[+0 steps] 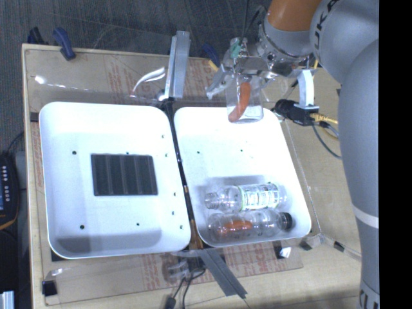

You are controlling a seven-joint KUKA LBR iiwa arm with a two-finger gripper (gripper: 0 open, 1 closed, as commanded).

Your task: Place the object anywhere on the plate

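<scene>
I'm seeing the gripper (243,89) hanging over the far edge of the right white bin (293,172), fingers closing on a clear plastic cup-like object with an orange piece inside (243,103). Lift looks done; I'm judging the move to the dark ribbed rectangular plate (124,174), left of that bin, still remaining.

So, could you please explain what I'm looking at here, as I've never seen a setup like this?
This is one camera looking down at a slant on a bench. The grey machine with the orange band is a robot arm reaching in from the right. Its gripper hangs over the far edge of the right bin with an orange object between clear fingers. Two clear bottles lie at that bin's near end. The left bin holds a dark ridged plate.
</scene>
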